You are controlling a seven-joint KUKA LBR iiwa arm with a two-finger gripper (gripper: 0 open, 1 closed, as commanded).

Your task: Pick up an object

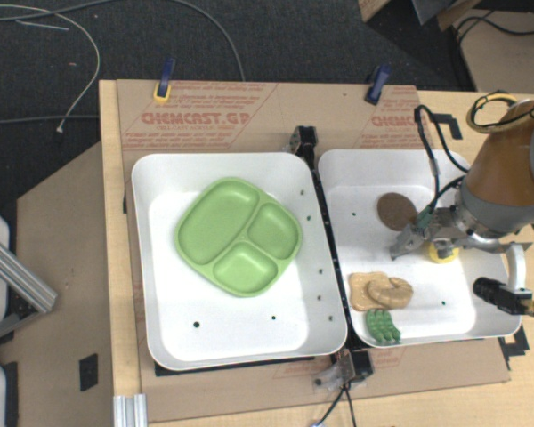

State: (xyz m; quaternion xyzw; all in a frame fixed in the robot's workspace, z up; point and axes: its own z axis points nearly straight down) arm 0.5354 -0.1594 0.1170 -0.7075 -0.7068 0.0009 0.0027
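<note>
Small yellow rounded piece [442, 255] in the right-hand shallow white bin [365, 172], around the middle of its right side, partly hidden under the wrist. Nearest candidate for the pick, judged by closeness alone. Too little of it on show to give a long axis.

Just left of it, the two-finger gripper [424, 243], low over the bin floor, its grey tips towards the bin's middle. Yellow piece right beside those tips on the arm's side; touching or merely next to them, impossible to say. Released, clenched or grasping something: cannot tell from this slant, so no claim of a hold.

Up and left of the gripper, a flat brown round disc [396, 210], close to the tips but apart from them. No long axis there either, being round.

Nearer the front edge, a tan lumpy bread-like piece [380, 292], long axis roughly left to right, well below the gripper. Touching its front side or just in front of it, a small green ridged toy [384, 326] by the bin's front rim.

Across the divider, a left-hand shallow white bin [151, 194] holding a light green three-compartment plastic plate [238, 236], turned at a slant, well apart from the arm.

Likely a short reach only: yellow piece to the right of the tips, brown disc up-left.
</note>
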